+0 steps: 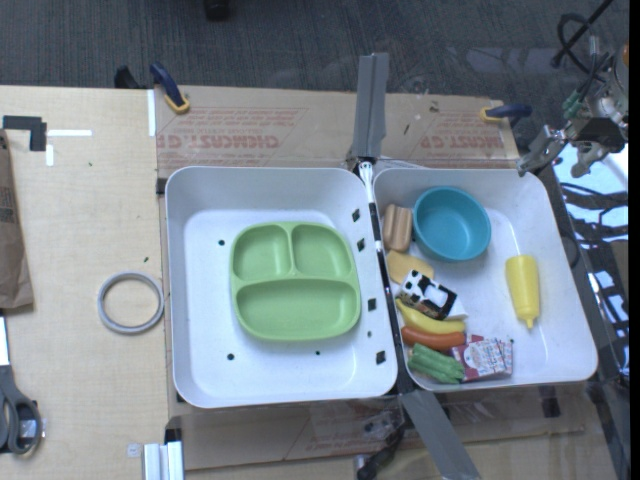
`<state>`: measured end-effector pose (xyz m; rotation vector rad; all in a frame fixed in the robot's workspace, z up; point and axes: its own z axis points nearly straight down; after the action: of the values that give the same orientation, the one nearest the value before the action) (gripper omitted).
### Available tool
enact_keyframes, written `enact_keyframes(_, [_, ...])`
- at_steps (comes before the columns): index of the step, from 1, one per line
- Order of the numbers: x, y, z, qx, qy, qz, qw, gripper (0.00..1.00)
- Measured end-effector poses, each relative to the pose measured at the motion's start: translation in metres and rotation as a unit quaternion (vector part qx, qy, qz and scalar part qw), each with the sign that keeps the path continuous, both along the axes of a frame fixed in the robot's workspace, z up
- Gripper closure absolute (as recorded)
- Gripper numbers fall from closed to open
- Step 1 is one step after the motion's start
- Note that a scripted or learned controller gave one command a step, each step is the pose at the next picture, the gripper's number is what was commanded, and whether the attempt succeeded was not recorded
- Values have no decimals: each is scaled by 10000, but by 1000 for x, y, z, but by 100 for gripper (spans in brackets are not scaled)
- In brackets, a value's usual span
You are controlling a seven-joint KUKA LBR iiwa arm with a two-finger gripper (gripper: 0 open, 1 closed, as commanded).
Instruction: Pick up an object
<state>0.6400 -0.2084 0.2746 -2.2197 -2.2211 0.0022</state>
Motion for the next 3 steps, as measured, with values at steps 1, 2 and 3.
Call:
enact_keyframes(1, [-6,43,-149,-3,-2,77,10000,0])
enact_keyframes(2, [-37,68,-182,-11,-18,371,9993,0])
enact_keyframes(3, [-11,59,-183,-5,-9,241,9997,0])
